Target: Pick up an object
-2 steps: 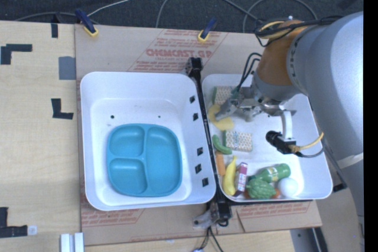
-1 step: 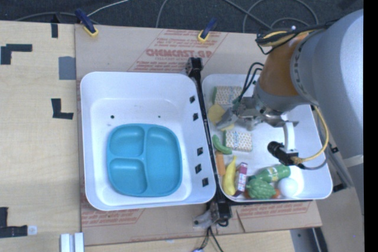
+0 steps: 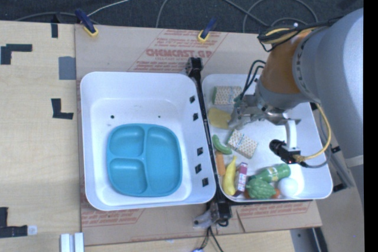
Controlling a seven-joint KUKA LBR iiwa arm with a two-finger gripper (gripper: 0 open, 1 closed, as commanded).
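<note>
Waffle piece (image 3: 243, 143) looks like the likeliest target, lying in the right bin (image 3: 307, 189) just below the jaws (image 3: 241, 118). Arm (image 3: 331, 68) reaches in over that bin, orange band visible above the wrist. The jaws hang low among the food items, fingertips close to the waffle piece's upper edge; how far open they are I cannot tell, metal parts blur together. Nothing visibly held between them.

Other stuff relative to the waffle piece: second waffle piece (image 3: 224, 95) above it near the bin's top wall, yellow chip-like slice (image 3: 218, 118) up-left, green pickle (image 3: 221, 145) just left, carrot (image 3: 220, 165) and banana (image 3: 230, 174) below-left, small red-pink bottle (image 3: 241, 177) below, green bottle (image 3: 273, 173) and broccoli (image 3: 258, 186) below-right, white egg (image 3: 289, 186) further right. Left bin (image 3: 94, 91) sits across the divider, holding a blue divided plate (image 3: 144, 160).

Step judgement: approach or descent phase, grasp not made yet. Next move probably calls for centering over one item, lowering fully, closing, then lifting straight up. Items are crowded, so neighbours could get nudged, and a flat waffle may slip out.
</note>
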